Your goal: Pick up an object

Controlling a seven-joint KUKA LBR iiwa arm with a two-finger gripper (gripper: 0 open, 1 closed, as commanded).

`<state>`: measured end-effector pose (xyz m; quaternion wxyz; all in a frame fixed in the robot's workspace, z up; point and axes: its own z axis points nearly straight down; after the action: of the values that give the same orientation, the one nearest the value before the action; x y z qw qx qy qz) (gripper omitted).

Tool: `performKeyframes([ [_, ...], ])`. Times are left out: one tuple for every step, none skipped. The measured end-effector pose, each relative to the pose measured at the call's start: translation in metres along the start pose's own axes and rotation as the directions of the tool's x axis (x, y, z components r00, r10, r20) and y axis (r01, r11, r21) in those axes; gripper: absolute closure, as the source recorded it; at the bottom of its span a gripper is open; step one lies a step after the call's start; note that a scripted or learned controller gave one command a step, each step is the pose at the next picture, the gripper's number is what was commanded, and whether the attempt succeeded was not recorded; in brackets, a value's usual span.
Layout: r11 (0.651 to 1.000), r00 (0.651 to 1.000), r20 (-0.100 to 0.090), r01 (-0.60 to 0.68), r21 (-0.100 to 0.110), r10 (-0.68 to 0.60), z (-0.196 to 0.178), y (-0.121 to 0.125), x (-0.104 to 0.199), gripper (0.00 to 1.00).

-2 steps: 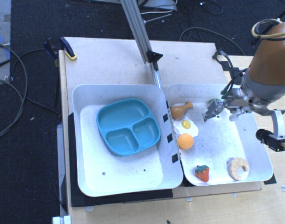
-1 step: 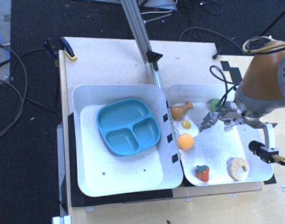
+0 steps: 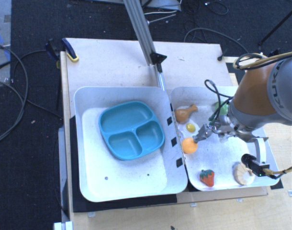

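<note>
The right bin [image 3: 218,183] holds several small toy foods. An orange ball [image 3: 188,146] lies near its left wall, with a small yellow piece [image 3: 190,127] just above it and a brown drumstick [image 3: 185,112] further back. A red strawberry [image 3: 207,177] sits near the front, and a beige piece [image 3: 241,174] lies at the front right. A green item [image 3: 223,109] peeks out behind the arm. My gripper [image 3: 202,134] hangs low over the bin, its tip just right of the orange ball and the yellow piece. Nothing shows held in it.
The left bin [image 3: 88,176] carries a blue three-compartment tray [image 3: 131,129]. A slanted metal pole [image 3: 142,28] comes down to the divide between the bins. Black clips [image 3: 176,140] line the shared wall. The arm's orange-banded wrist [image 3: 256,97] covers the right bin's back right.
</note>
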<state>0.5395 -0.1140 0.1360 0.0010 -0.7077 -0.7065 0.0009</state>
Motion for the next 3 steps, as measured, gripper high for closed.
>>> performKeyframes([
  [1.0, 1.0, 0.003, 0.0, -0.007, 0.0, 0.044, 0.001, -0.001, 0.0],
  [1.0, 1.0, 0.006, -0.001, -0.012, 0.001, 0.03, 0.003, -0.002, 1.0],
  [1.0, 1.0, 0.002, 0.003, -0.008, -0.003, -0.032, 0.007, -0.006, 1.0],
])
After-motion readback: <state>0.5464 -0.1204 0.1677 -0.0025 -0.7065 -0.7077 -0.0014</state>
